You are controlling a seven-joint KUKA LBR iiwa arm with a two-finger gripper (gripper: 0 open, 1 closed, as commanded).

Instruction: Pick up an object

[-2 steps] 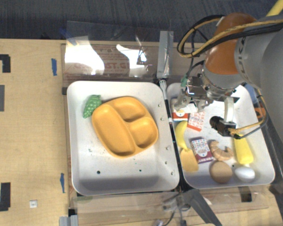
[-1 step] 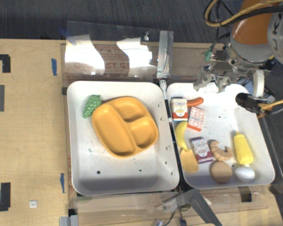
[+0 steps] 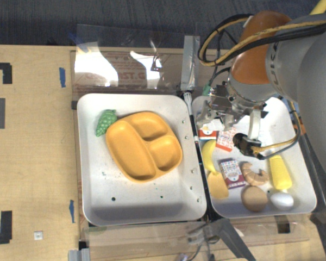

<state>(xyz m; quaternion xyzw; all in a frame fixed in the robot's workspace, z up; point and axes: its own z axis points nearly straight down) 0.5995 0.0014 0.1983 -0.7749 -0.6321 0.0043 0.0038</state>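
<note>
Hand [image 3: 224, 121], grip state impossible to tell, low in right bin [image 3: 301, 162], just above red-and-white packet [image 3: 225, 140].

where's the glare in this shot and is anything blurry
Camera view: strong white glare sits on the clear sheet behind the left bin; the orange divided plate and green grapes are fairly sharp; the right bin looks bright and washed, with its small items soft and the gripper area murky.

Glossy yellow plastic tray [image 3: 144, 144]; smooth white plastic bins [image 3: 92, 200]; matt wood-look bench [image 3: 30, 162]; shiny orange band [image 3: 261, 42].
</note>
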